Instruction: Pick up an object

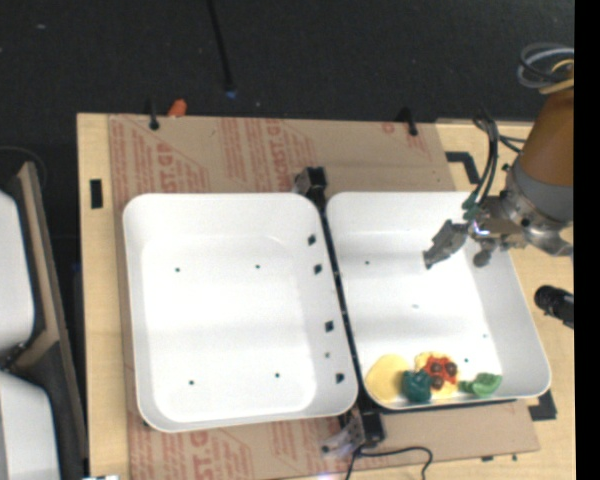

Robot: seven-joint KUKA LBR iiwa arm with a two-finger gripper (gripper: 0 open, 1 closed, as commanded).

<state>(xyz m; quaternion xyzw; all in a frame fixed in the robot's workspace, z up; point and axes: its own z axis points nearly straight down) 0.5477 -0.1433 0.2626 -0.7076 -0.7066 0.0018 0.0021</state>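
Cardboard (pixel 230 153) with unreadable red print, toys (pixel 435 376) unlabelled

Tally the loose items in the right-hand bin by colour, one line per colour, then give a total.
Yellow: 1, a pale yellow flat round piece
Teal: 1, a dark teal lumpy toy
Red and orange: 1, a small red-orange toy
Green: 1, a light green small piece
Total: 4, all bunched at the near edge of the right white bin; overlaps could hide more.
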